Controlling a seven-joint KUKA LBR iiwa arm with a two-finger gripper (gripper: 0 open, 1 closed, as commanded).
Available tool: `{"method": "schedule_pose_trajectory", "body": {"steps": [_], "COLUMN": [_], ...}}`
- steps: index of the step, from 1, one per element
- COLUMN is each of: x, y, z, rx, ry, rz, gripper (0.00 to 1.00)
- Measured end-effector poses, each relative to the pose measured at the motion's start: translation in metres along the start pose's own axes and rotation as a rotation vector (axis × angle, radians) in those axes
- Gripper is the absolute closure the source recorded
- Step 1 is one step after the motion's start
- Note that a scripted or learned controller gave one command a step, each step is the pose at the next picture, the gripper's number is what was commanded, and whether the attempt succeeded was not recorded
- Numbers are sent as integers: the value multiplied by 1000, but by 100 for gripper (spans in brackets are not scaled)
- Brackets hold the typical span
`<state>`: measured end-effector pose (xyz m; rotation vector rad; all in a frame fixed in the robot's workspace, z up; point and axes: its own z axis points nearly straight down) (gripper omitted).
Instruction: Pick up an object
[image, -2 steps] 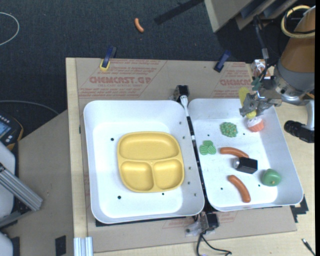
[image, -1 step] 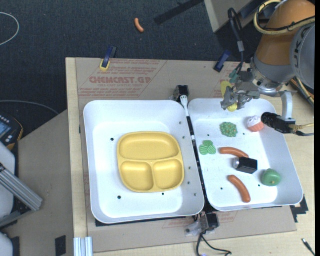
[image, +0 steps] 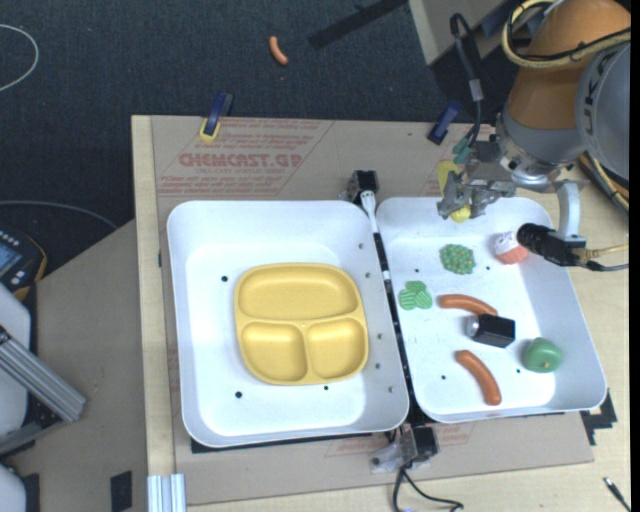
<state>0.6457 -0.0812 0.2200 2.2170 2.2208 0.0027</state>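
My gripper (image: 464, 207) hangs over the far edge of the right bin (image: 570, 300), near its back left corner. A small yellow object (image: 459, 213) shows between its fingertips, and the fingers look closed on it. Loose in the right bin lie a knobbly green piece (image: 458, 258), a green leafy piece (image: 415, 296), two orange sausages (image: 467, 303) (image: 478, 375), a black block (image: 492, 329), a green apple (image: 541, 354) and a red-and-white piece (image: 510, 248).
The left bin (image: 200, 250) holds a yellow divided plate (image: 300, 322). A black clip (image: 365, 185) sits at the far end of the seam between the bins. The grey arm with its orange band (image: 550, 90) fills the upper right, with cables trailing off to the right.
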Motion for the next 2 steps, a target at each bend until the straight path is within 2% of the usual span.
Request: {"method": "schedule_pose_trajectory", "body": {"steps": [1,2], "x": [-8,-6], "y": [9,5], "z": [5,5], "rx": [0,5], "ry": [-1,1], "rz": [2,2], "gripper": [100,100]}}
